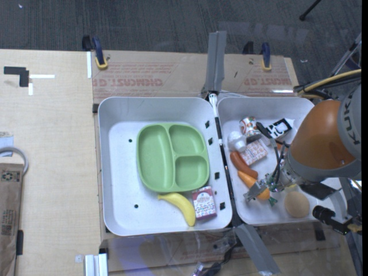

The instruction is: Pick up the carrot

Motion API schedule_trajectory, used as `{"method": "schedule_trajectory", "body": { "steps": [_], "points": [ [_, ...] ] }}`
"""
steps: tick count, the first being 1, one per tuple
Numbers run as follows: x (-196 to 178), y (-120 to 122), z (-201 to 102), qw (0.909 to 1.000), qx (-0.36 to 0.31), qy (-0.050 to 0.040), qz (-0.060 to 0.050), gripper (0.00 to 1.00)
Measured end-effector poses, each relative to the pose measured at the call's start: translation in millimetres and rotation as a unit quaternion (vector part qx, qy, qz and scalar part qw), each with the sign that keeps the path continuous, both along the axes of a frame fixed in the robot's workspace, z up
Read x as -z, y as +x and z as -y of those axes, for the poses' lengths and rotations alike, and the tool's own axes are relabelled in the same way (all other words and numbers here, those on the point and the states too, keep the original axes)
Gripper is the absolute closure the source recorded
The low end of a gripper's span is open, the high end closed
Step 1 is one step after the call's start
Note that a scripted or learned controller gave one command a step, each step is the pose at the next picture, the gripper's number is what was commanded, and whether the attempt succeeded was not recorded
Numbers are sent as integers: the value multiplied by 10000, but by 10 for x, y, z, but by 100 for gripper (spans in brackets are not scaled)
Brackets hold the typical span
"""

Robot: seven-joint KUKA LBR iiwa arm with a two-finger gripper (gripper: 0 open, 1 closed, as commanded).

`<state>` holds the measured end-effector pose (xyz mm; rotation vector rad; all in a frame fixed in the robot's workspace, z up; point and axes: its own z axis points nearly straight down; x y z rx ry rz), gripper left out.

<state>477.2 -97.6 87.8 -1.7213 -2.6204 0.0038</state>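
Right bin: carrot diagonal, upper-left to lower-right.

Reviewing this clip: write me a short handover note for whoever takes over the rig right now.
Gripper: low in the right bin, at the lower end of the carrot; grasp not confirmed.
Carrot: lies in the right bin near its left wall, beside a small red-and-white packet.
Left bin: green divided plate, banana, small red box.
Done: approach to the carrot.
Left: secure the grasp and lift the carrot.
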Motion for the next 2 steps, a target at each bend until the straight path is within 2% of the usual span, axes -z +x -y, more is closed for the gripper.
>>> {"method": "schedule_trajectory", "body": {
  "steps": [1, 2],
  "points": [
    [-51, 3, -2, 10000, 17, 7, -29, 100],
    [-997, 825, -858, 9986, 523, -21, -2, 100]
  ]
}}
